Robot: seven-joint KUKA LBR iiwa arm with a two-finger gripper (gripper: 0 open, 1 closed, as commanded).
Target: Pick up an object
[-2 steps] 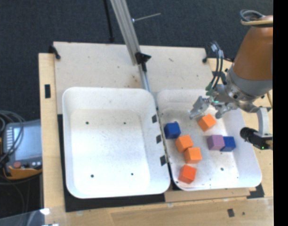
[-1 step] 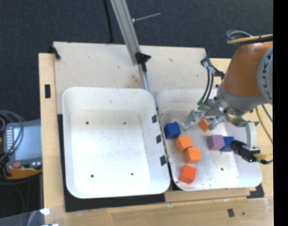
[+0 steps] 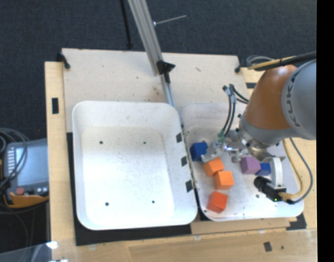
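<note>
While the arm hangs over the right bin [image 3: 298, 209], whether its gripper [image 3: 236, 146] is open or closed I cannot tell, and the nearest blocks, an orange one [image 3: 213, 166] and a purple one [image 3: 250, 164], lie just below it toward the bin's near edge.

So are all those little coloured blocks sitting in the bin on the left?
No, the blue block, the orange blocks and the purple block all lie in the right bin, under the arm.
</note>
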